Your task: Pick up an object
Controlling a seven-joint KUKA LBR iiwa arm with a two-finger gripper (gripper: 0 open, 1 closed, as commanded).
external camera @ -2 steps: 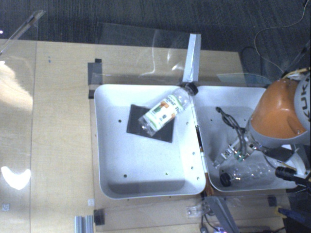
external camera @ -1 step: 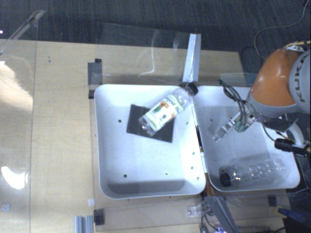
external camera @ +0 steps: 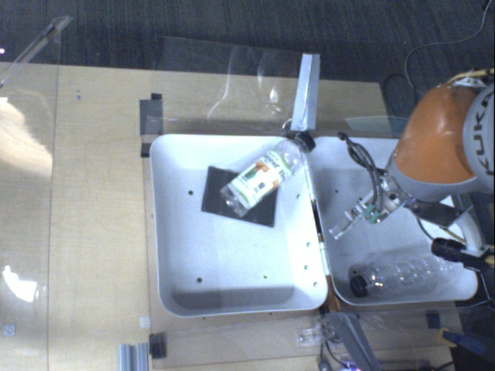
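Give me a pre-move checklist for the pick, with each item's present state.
1. Target in the gripper's bin: a clear bottle lies on its side in the right bin. Ok.
2. Gripper over that bin: ok.
3. Gripper lined up with the clear bottle: not ok, it is beside it, nearer the divider.
4. Finger opening: cannot tell.
5. Other candidate: labelled bottle lies partly on a black card in the left bin. Ok.

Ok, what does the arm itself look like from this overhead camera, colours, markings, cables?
The arm shows a large rounded orange band beside a grey shell with dark lettering at the picture's right edge. Thin black cables loop off it toward the gripper, a small metal assembly with a spot of green, too small to make out in detail.
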